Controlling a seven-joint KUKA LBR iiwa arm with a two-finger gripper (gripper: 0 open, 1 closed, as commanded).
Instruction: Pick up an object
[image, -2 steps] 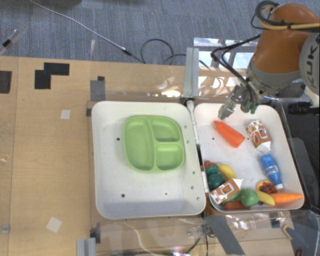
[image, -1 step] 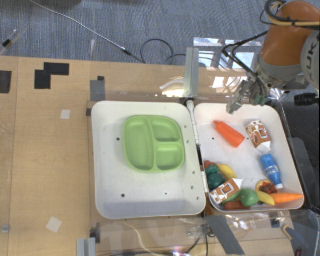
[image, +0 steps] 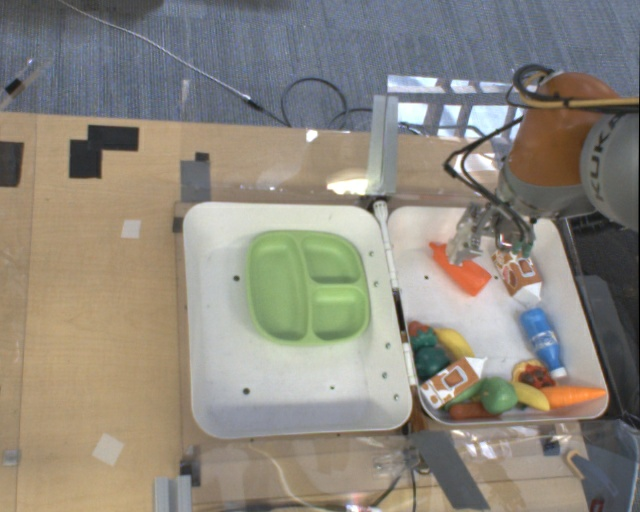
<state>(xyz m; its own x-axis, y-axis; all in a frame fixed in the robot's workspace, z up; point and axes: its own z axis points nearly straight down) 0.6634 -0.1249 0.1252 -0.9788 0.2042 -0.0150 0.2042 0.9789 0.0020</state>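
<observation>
My gripper (image: 492, 243) hangs low over the back of the right bin (image: 420, 235), its fingers apart with nothing between them. Just below its left finger lies an orange wedge-shaped toy (image: 462, 270). Under the right finger, a small brown and white carton (image: 517, 274) lies tilted. A blue bottle (image: 541, 337) rests further toward the front right. Whether the fingers touch either toy cannot be told.
Along the right bin's front lie a carrot (image: 576, 397), a banana (image: 531, 397), a green fruit (image: 498, 395), a second carton (image: 449, 381), a yellow piece (image: 455, 343) and a dark green toy (image: 428, 352). The left bin (image: 215, 390) holds a green divided plate (image: 307, 285).
</observation>
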